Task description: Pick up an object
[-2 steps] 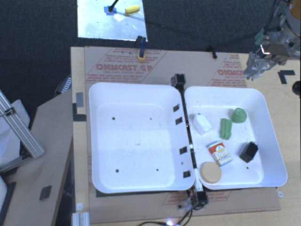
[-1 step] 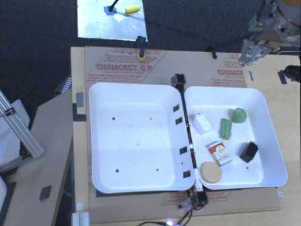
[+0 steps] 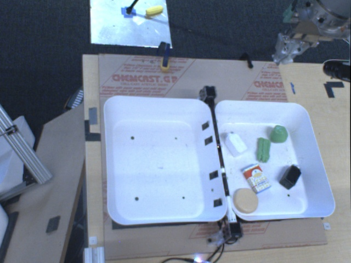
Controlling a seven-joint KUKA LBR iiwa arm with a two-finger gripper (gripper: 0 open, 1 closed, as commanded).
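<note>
Up at the top right of the frame, the gripper (image 3: 285, 49) hangs above the worktop (image 3: 181, 70), beyond the right bin (image 3: 315, 147); whether it is spread or pinched I cannot tell, and nothing shows in it. Every candidate lies in that bin: white block (image 3: 236, 144), green piece (image 3: 264, 149), green cap (image 3: 278, 133), small carton (image 3: 256, 178), black block (image 3: 290, 176), tan disc (image 3: 245, 200). By this view, descent and grasp remain undone.

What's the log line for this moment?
claw: raised beyond right bin | holding: nothing seen | right bin: six items | pick: not yet done
</note>
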